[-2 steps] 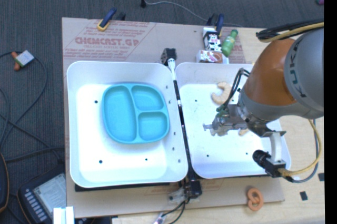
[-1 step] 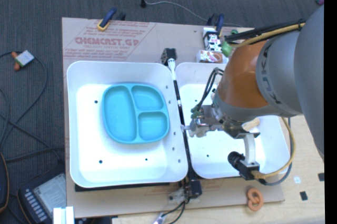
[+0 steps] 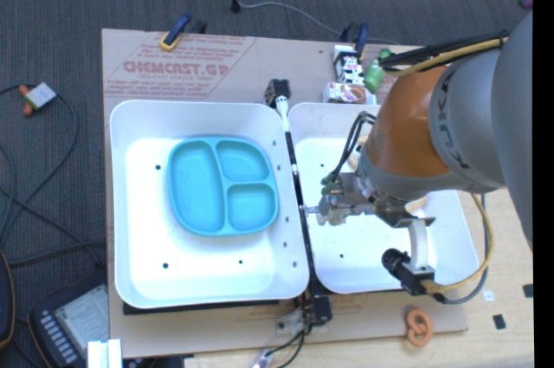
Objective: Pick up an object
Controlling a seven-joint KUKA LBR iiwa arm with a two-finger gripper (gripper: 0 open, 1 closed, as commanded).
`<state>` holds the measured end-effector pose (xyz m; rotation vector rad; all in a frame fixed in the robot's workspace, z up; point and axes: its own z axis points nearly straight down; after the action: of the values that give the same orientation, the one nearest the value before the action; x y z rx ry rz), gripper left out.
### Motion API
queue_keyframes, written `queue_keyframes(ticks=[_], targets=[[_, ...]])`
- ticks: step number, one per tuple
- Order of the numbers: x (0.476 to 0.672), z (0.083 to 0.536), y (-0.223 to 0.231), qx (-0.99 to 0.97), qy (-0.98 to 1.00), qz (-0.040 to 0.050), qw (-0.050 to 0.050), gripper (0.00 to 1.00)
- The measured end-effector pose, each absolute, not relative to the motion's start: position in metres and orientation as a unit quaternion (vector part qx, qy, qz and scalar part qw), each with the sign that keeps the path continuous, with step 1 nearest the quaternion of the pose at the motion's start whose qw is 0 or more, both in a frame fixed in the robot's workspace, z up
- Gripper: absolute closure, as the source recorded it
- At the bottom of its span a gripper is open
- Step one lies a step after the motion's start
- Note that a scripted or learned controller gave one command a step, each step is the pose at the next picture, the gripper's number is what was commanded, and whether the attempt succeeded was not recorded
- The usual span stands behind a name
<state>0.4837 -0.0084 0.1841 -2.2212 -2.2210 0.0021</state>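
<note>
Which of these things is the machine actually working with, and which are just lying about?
Part of the job:
- pincer, low in the right bin
- blue divided plate, in the left bin

Just lying about:
- blue clamps on the board's far edge
- orange ring on the near edge
- cables on the floor

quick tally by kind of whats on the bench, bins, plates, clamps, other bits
Shallow white plastic bins: 2, left and right
Light blue three-compartment plastic plate: 1, in the left bin
Blue clamps on the board's far edge: 2
Small orange ring on the board's near edge: 1
Total: 6
</note>
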Motion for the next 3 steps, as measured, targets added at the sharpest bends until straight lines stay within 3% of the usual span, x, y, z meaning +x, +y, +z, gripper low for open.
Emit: queue_keyframes(ticks=[3], targets=[[0.484, 0.184, -0.017, -0.707, -0.707, 0.0007, 0.0, 1.0]])
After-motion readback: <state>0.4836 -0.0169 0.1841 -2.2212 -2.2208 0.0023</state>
